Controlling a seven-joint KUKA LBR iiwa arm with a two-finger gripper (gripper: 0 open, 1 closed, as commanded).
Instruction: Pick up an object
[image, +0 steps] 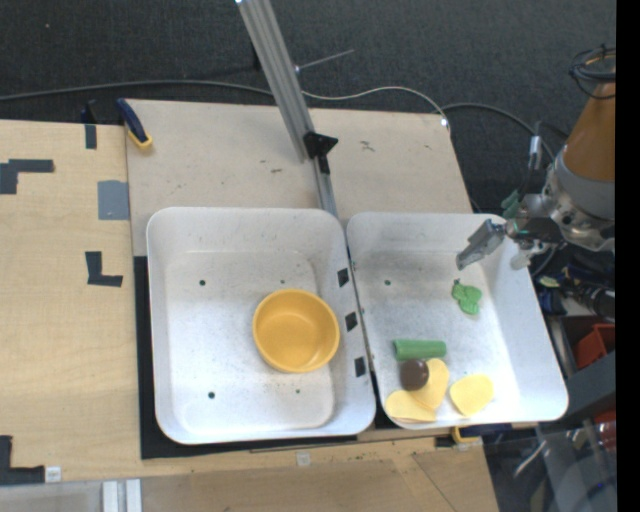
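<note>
Fingers (484, 243) above green piece (466, 297), apart.

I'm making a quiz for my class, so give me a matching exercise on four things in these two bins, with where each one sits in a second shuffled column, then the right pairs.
Things:
1. yellow bowl
2. small green piece
3. green block
4. brown ball

Places:
A. right bin, alone in the middle, nearest the gripper
B. left bin, towards its near right side
C. right bin, near end, resting on a pale yellow piece
D. right bin, just above the brown ball

Pairs: 1-B, 2-A, 3-D, 4-C
</note>
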